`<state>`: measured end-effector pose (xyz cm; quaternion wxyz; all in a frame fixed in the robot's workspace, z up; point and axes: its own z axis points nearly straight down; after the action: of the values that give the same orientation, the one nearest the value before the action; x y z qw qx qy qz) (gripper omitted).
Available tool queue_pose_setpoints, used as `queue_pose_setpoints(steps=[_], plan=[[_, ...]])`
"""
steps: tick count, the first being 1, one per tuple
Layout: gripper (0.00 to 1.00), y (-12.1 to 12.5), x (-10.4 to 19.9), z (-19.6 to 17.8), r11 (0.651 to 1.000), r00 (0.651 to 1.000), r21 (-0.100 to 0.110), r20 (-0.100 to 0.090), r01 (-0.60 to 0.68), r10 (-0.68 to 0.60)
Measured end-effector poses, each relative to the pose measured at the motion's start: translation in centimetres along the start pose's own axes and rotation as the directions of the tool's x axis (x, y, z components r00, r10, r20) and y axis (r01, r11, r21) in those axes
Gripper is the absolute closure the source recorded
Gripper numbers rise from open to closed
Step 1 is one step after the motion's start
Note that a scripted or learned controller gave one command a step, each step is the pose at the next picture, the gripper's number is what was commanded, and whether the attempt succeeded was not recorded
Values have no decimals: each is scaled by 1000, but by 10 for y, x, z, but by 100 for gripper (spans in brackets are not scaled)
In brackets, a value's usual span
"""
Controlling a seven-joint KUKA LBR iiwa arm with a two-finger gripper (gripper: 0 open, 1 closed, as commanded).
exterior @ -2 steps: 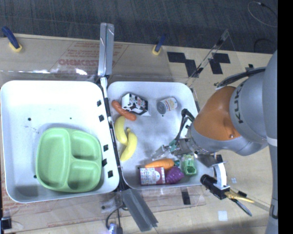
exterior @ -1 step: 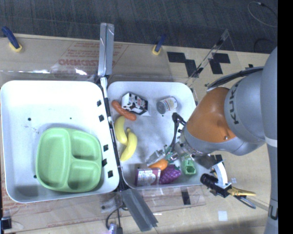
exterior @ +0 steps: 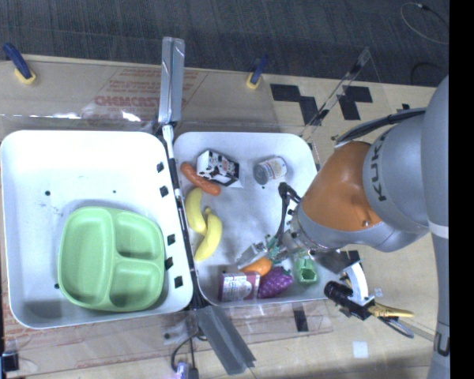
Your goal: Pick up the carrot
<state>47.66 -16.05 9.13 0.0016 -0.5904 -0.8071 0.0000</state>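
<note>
Camera view, from above and at a slant: two shallow white bins are seen side by side on a brown surface (exterior: 79, 85). The left bin (exterior: 31, 164) is occupied by a light green divided plate (exterior: 110, 257) lying flat toward its near side. The right bin (exterior: 245, 144) is crowded with small things. A toy hot dog (exterior: 199, 178) lies near its far left corner, just beside a small black-and-white carton (exterior: 219, 166), and a silver can (exterior: 269, 169) is lying on its side to the right of the carton. Two yellow bananas (exterior: 201, 223) are laid along the left wall. Along the near wall, a pink-labelled can (exterior: 238, 286) lies on its side, touching a purple bunch of grapes (exterior: 276, 282), with a small green object (exterior: 306, 270) just to the right. The carrot (exterior: 257, 266) is seen as a small orange shape just above the can and grapes, near the bin's near side. The grey arm with its orange band (exterior: 340, 196) is reached in from the right, and the tool (exterior: 273, 251) is lowered right beside the carrot, at its far edge. Whether the tool is open or closed cannot be told, since its tips are lost in the clutter.
</note>
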Motion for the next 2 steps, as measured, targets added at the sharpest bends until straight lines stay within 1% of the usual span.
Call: queue_pose_setpoints(steps=[1,2], plan=[[100,1,0,-10,1000,1000,1,0,5,-5],[0,1,0,-10,1000,1000,1,0,6,-6]])
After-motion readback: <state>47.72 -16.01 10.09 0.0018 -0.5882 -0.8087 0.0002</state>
